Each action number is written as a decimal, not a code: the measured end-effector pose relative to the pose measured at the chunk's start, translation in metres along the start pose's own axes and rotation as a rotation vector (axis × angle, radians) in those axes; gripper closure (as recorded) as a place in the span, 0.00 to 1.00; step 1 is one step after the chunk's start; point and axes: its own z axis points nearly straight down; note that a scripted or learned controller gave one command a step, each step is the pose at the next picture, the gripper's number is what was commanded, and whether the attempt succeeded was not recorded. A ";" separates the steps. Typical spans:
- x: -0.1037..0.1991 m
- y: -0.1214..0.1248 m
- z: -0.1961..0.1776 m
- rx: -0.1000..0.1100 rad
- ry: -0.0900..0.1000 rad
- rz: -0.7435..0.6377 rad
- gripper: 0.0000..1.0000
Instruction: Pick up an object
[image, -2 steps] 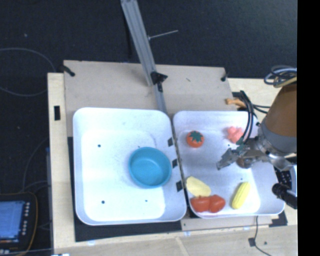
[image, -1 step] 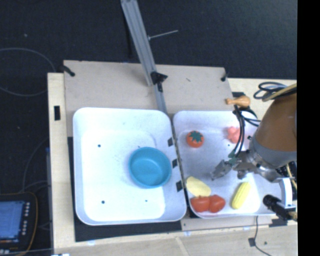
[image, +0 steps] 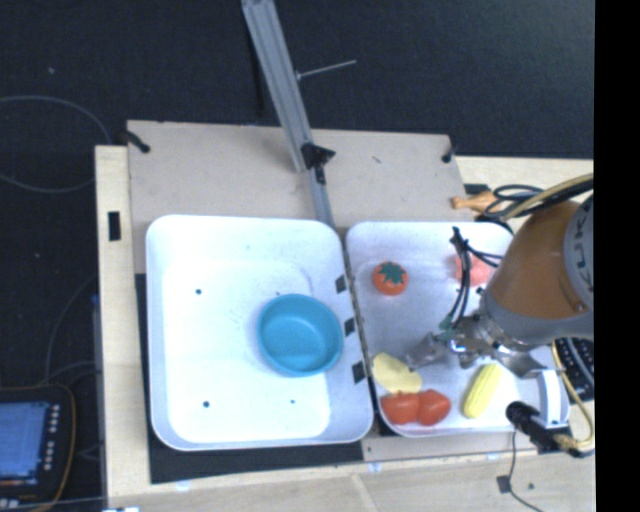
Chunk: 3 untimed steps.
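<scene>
Your gripper (image: 435, 350) sits low in the right bin (image: 420, 250), reaching in from the right, its dark tip just above the pale yellow piece (image: 396, 374). You cannot tell from this view whether it is apart or together; the tip is small and blurred against the white floor, and nothing visibly sits between its parts. So treat the pick as not yet made: by the look of it, the approach is done and the grasp and lift remain.

Count what you have to choose from, all in the right bin:
- one orange-red round fruit with a green top (image: 391, 278), near the bin's far left side, well apart from the gripper;
- one pale yellow piece, at the near left, closest to the tip;
- one red item (image: 416, 407), against the near wall, touching or just beside the yellow piece;
- one yellow corn-like piece (image: 481, 389), near the red item, partly under the arm's wrist;
- one pinkish thing (image: 475, 268), mostly hidden by the arm, too obscured to name.

The left bin (image: 190, 260) holds one blue bowl (image: 299, 334), alone near its right side. Two bins stand on the bench (image: 220, 160).
</scene>
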 end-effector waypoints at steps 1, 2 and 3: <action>-0.001 0.001 0.036 -0.007 -0.001 0.002 0.00; -0.002 0.004 0.022 -0.016 0.000 0.011 1.00; 0.000 0.011 -0.025 -0.012 0.000 -0.006 1.00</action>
